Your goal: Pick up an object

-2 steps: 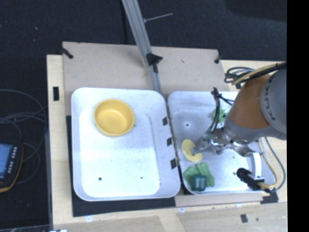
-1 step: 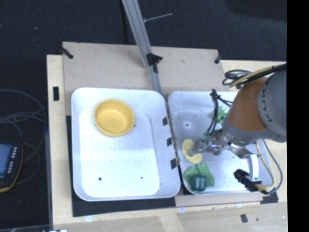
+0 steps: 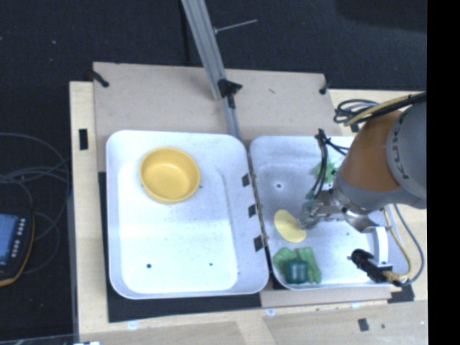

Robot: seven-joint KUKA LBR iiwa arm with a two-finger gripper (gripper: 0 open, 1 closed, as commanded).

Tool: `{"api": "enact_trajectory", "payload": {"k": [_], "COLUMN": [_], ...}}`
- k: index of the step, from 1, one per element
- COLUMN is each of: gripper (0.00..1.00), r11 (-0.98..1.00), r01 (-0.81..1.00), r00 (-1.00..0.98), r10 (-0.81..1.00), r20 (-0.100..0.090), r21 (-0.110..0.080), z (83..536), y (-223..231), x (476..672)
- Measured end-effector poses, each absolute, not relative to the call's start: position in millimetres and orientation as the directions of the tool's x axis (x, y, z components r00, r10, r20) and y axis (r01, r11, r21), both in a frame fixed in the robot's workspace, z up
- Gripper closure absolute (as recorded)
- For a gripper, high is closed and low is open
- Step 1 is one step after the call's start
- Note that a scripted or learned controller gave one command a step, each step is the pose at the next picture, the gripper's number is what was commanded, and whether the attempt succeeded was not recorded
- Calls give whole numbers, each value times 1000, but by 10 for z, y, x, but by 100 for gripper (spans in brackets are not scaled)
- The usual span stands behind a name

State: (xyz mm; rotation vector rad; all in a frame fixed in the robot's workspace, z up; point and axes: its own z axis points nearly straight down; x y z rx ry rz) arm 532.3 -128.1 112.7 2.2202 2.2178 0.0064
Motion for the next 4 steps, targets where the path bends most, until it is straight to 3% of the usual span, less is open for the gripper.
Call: {"api": "enact_trajectory", "payload": {"k": [3,4], "gripper": [100,100], "r11": [0,3], "r01": [1000,1000], "r00": [0,-3], "r10": [1000,1000], "r20": [0,1], "r21": [4,1], "z": [2437,2478], "y": [-1254,-810], "x": [5251,5282]}}
